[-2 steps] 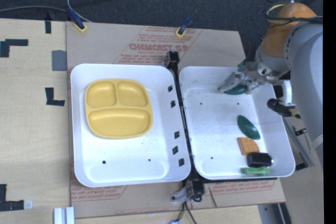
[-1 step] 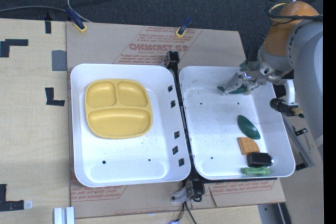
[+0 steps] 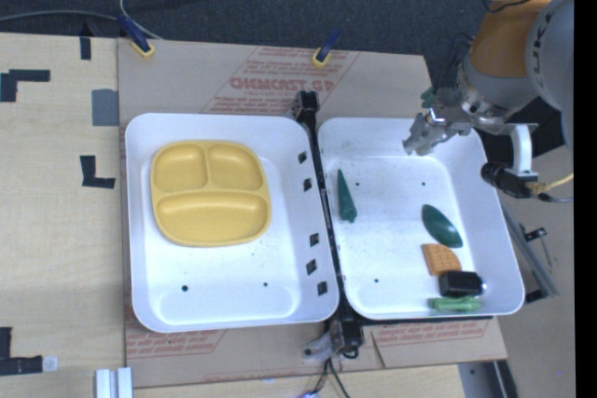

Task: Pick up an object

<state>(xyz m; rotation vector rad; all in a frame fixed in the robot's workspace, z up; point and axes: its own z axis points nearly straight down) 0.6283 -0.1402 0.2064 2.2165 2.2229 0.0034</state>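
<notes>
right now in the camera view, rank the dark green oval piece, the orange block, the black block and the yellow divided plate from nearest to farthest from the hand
1. Dark green oval piece, right bin, below the hand.
2. Orange block, right bin, just past the oval piece.
3. Black block, near the right bin's front corner.
4. Yellow divided plate, in the left bin, across the divider.

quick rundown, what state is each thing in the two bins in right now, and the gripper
yellow divided plate: flat in the left bin, nothing on it
dark green stick: lying loose, right bin's left side
green oval piece: lying loose, right bin
orange block: flat, touching the black block
black block: lying loose
light green piece: against the near wall
gripper: over the right bin's far edge, holding nothing
</notes>
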